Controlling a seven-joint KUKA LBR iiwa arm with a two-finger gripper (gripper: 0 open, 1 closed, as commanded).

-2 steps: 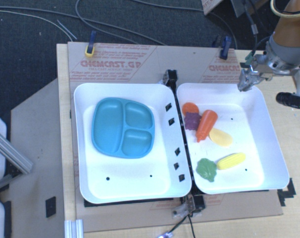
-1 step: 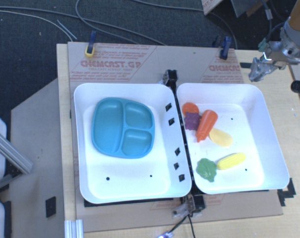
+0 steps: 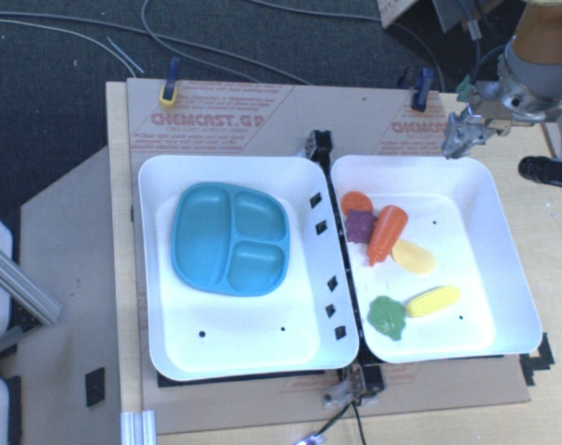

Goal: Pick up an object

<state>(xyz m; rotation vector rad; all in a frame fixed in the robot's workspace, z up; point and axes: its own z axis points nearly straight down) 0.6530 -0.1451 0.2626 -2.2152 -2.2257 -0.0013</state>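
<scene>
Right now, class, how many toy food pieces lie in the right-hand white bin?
6, all left of centre in the right white bin: round orange piece, purple lump, orange carrot, pale yellow lemon shape, yellow corn cob, green broccoli. More may hide beneath.

Right bin point(image 3: 504, 248): toys bunch in its left-centre — orange carrot point(image 3: 386, 233), purple piece point(image 3: 359, 224) and small orange piece point(image 3: 356, 202) touching, yellow lump point(image 3: 414, 257) just beside, green piece point(image 3: 387, 316) and yellow corn point(image 3: 433, 300) lower down — so the right strip and far edge leave floor free. Left bin point(image 3: 160, 276): blue divided plate point(image 3: 231, 239) takes the upper middle, bare floor along the near side and around it. The black clips point(image 3: 333, 286) on the seam between bins crowd any pass close to the carrot cluster.
</scene>
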